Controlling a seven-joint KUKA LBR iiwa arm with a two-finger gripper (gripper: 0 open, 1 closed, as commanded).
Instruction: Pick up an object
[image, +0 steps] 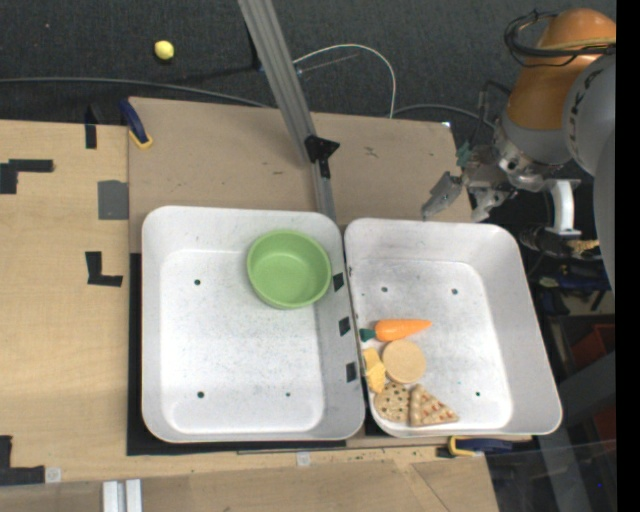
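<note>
A green bowl (289, 268) sits in the left bin (180, 400), near its back right. In the right bin (500, 290) an orange carrot (402, 328) lies by the left wall. Just in front of it are a round tan cookie (405, 361), a yellow cheese piece (374, 368), a brown cracker (391, 402) and a pizza slice (431, 409), clustered in the front left corner. My gripper (458, 198) hangs beyond the right bin's back edge, well apart from all the objects, with its two fingers spread and nothing between them.
A slanted metal pole (290, 95) crosses the bench above the bins. A small yellow ball (164, 49) lies on the dark floor at the far back left. Cables run behind the bench. Black tape marks dot the wood on the left.
</note>
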